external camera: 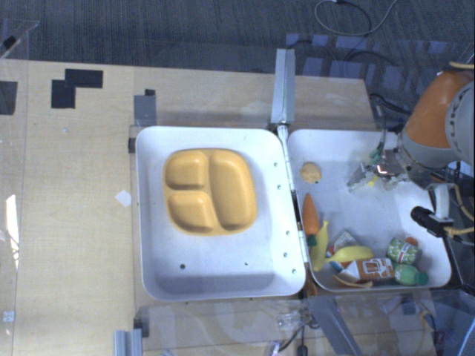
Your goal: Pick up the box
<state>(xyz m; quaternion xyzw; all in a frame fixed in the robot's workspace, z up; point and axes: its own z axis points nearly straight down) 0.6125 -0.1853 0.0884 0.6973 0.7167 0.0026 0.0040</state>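
Dark carpet runs behind a pale wooden bench (74,221), and on that bench sit two shallow white bins side by side. From the overhead camera, the left bin (223,277) carries a yellow divided tray (210,191) set toward its upper half, with bare white floor below it.

The right bin (378,217) is the busy one. Near its eleven o'clock corner lies a small tan lump, perhaps a cookie (310,172). Along its left wall, around eight o'clock, a carrot (310,215) rests just above a banana (320,247). The box (369,270), orange and white like a small juice carton, lies on its side at about six o'clock, close to the bin's lower rim, with a second yellow piece just above it and a green can (403,251) just beside it at five o'clock.

The arm comes in from three o'clock, its orange band high on the right. The gripper (377,172) hangs over the bin's one o'clock region, well apart from the box. Its metal tip is too small and glinting for me to say whether it is spread or closed.

As I judge it, nothing of the pick is done: the box lies untouched, and approach, grasp and lift all remain.
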